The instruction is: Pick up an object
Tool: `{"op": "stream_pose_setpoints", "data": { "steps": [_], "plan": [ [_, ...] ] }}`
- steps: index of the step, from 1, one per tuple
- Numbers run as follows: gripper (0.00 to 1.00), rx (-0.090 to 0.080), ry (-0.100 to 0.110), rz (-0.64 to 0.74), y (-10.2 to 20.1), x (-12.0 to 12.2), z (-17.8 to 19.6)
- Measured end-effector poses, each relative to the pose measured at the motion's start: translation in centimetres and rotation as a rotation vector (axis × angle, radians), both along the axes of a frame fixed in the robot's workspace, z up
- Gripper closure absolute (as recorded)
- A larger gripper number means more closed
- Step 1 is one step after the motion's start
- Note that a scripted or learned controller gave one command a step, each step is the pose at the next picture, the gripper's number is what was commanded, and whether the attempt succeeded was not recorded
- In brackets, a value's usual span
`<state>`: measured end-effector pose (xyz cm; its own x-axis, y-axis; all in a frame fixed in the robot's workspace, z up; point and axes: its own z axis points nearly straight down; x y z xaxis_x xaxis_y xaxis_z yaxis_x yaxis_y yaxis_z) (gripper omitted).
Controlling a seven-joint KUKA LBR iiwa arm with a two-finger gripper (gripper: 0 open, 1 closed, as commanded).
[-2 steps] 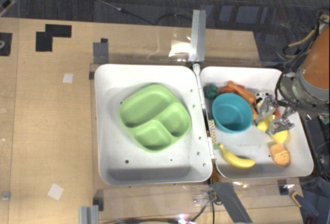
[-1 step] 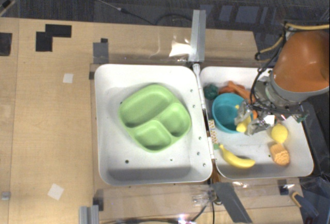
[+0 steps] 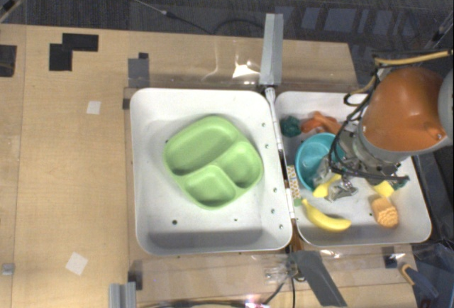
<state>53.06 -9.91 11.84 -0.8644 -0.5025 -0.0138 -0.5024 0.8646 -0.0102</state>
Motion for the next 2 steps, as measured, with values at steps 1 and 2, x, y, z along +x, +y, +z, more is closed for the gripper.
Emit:
{"op": "stream_pose_setpoints", "data": {
  "steps": [1, 2],
  "plan": [
    [0.0, 0.002, 0.006, 0.001, 0.1, -0.2, -0.4],
    [0.0, 0.005, -0.002, -0.149, 1.4, 3.4, -2.6]
  ]
}}
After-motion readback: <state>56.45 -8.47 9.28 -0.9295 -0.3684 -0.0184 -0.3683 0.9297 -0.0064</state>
